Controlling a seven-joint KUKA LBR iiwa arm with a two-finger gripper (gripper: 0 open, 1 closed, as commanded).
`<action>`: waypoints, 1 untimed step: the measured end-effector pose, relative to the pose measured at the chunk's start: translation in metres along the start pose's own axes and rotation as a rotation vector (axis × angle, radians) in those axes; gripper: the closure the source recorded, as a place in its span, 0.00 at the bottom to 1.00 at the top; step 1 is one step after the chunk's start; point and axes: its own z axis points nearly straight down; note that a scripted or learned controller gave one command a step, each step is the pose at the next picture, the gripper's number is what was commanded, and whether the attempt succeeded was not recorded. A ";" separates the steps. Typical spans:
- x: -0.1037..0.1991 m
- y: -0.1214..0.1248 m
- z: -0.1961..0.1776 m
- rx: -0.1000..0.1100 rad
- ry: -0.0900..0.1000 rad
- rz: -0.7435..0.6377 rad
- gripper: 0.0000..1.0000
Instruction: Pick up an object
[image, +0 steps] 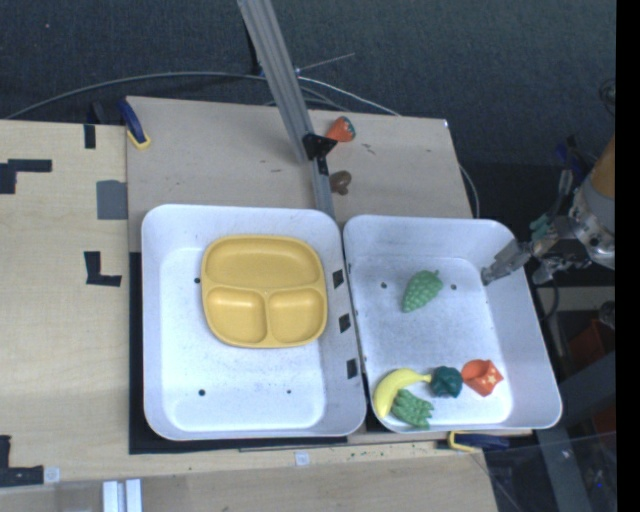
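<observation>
Green bunch of grapes (422, 291) sitting alone in the middle of the right bin (430, 224), well apart from everything else, and looking like the easiest pick on offer. Gripper (502, 266) perched over that bin's right rim, near the grapes but not over them yet; open or closed, cannot tell from this angle, and nothing seen in its grasp. Down in the near corner, a crowd: banana (393, 386) touching a green leafy piece (412, 409), a dark green lump (446, 381) just beside, a red pepper (483, 377) next to that. Probably best avoided, too tight for a clean grab and too close to the wall. Yellow plate (265, 290) over in the left bin (160, 300), flat and wide, a poor bet. So: slide left until centred above the grapes, open wide, line up across the narrow width of the bunch, drop straight down, close gently, then lift and check for slip.
</observation>
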 end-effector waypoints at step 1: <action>0.000 0.000 0.000 0.000 0.000 0.000 0.00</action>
